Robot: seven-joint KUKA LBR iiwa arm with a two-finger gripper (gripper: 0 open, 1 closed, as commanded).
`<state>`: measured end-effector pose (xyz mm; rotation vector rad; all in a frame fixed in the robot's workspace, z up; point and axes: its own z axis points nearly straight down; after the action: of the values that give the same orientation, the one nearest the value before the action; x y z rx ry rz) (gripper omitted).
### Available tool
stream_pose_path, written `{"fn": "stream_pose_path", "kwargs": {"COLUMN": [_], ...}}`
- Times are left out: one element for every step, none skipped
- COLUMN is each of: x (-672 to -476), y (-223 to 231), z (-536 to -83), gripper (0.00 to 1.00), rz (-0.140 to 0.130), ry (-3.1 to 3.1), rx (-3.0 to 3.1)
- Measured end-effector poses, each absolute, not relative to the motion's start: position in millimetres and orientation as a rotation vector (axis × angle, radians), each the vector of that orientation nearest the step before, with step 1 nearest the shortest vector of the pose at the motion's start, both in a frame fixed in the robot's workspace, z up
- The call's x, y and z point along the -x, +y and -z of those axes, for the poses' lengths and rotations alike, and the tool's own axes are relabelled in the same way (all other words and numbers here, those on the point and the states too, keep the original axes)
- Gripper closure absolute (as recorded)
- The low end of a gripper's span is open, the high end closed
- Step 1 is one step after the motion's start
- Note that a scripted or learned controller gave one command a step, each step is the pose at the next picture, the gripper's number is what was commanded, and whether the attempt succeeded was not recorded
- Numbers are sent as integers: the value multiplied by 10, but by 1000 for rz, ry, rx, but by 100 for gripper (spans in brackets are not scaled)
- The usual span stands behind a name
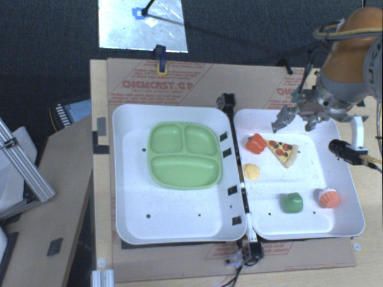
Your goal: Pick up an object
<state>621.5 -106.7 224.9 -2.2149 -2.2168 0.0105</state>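
Observation:
The right white bin holds a red-orange toy piece, a pizza slice toy, a small yellow piece, a green block and an orange cupcake-like toy. My gripper hangs over the bin's back edge, above and slightly behind the pizza slice. Its two fingers are spread apart with nothing between them.
The left white bin carries a green divided plate. A black clip strip runs between the bins. Cardboard lies under both bins. A reflective square sits at the back.

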Motion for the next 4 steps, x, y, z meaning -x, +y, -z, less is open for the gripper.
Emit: {"fn": "stream_pose_path", "kwargs": {"x": [-6239,-6296,-6367,-6433], "y": [-1066,-1112,-1135,-1166], "z": [-2318,-1872,-1287,-1102], "gripper": [0,0,0,0], "rz": [1,-2,-3,18], "ry": [-2226,-2223,-2221,-2237], "rx": [2219,2219,2219,2235]}}
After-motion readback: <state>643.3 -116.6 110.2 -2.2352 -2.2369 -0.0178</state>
